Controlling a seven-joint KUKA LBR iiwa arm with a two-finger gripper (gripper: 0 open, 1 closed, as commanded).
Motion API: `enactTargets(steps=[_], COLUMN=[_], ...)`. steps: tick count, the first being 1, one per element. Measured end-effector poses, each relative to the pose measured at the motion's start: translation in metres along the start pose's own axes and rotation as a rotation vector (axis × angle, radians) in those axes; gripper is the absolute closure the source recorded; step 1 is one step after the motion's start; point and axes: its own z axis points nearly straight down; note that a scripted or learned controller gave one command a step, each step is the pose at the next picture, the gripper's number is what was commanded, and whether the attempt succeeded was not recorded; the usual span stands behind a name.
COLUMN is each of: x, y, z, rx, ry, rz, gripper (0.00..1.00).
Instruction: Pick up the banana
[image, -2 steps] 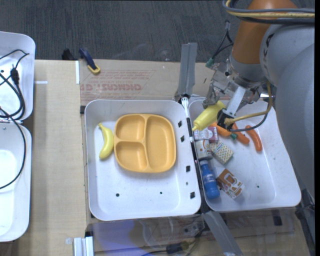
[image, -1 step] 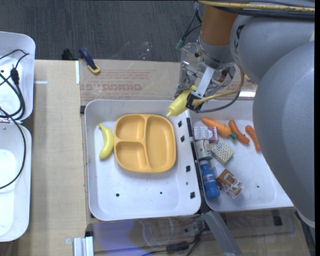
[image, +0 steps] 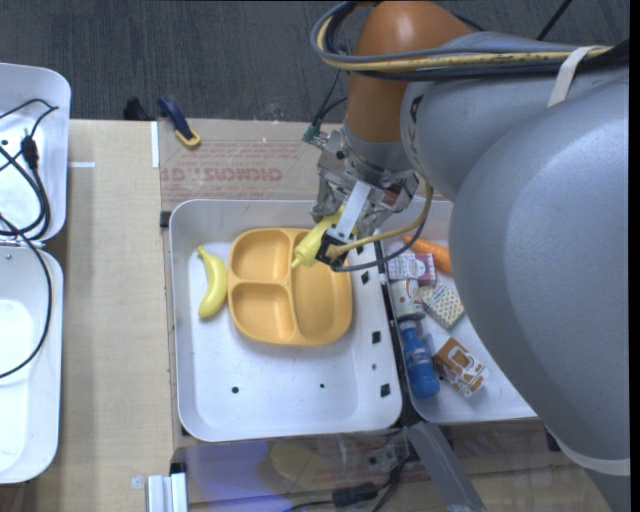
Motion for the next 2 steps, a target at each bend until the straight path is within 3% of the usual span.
enactTargets(steps=[1, 2], x=[0.064, 0.001], y=[-0.020, -0.017], z=[-0.013, -0.005], rx=[-0.002, -0.001], ry=[0.001, 0.000], rz=[0.086, -0.138], gripper=[1.00, 1.00])
